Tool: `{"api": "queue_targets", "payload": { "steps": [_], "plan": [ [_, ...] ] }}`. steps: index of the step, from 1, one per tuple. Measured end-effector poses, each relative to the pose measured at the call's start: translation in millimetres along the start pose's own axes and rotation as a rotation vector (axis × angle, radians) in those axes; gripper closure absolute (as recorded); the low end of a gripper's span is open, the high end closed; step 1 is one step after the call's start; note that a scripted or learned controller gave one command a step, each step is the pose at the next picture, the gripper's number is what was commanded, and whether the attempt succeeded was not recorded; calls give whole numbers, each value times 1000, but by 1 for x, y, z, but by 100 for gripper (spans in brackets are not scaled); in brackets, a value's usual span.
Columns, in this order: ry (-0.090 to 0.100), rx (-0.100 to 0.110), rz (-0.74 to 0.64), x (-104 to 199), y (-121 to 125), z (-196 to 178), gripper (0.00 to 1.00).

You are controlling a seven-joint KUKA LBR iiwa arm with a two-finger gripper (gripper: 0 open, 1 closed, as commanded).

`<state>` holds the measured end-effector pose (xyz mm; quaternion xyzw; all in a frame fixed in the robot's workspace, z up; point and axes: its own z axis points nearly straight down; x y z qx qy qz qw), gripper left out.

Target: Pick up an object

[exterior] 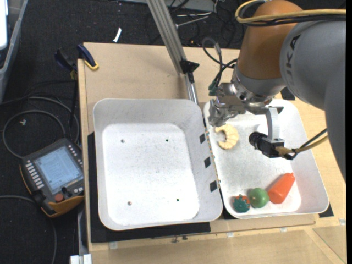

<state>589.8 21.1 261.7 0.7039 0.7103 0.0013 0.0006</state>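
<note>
In the right bin [306, 147] a pale curled croissant-shaped object [227, 137] lies near the upper left corner. My gripper [219, 116] hangs just above and to the left of it, close to the bin's left wall. At the bin's front lie an orange carrot-like object [281, 187], a green ball [258, 197] and a small teal object [241, 203]. The grey arm with its orange band [264, 43] covers the bin's back part.
The left bin [110, 111] sits beside the right one, its floor speckled. A slanted metal rail [168, 29] runs down to the bins' shared back corner. A pendant controller [52, 172] lies off the bench at left. Cables trail from the wrist.
</note>
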Motion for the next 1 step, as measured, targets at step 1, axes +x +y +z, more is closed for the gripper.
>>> {"api": "queue_targets", "payload": {
  "steps": [1],
  "plan": [
    [0,0,1,55,29,12,100]
  ]
}}
